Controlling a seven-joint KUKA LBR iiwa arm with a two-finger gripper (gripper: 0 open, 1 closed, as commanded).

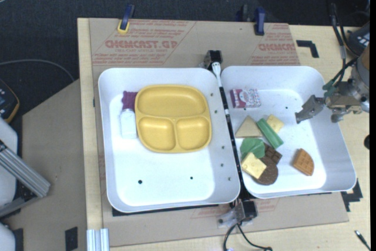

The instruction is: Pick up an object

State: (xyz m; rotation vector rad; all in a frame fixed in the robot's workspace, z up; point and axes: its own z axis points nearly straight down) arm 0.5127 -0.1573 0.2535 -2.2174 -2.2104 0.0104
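Hanging over the right bin (329,182) near its right wall, the tool (308,110) points leftward into the bin from the arm's wrist at the frame's right side. Whether its tips stand apart or together I cannot tell; they blur into one grey shape, and nothing shows between them.

The coming move turns on one relation: the pile of things lies to the tool's left and lower in the view, toward the bin's middle and near wall. Nearest seems to be the waffle piece (304,162), alone just below the tool and apart from the rest. Farther left sits a cluster, touching or overlapping: a yellow-green block (274,124), a long green piece (270,135) slanting from upper left to lower right, a tan wedge (249,127), a yellow cube (254,166) and a brown cookie (269,174). A small pink-and-white carton (244,97) lies by the bin's left wall, well apart from the tool.

The left bin (164,191) holds a yellow divided tray (173,117) with a white bottle (127,123) beside it.
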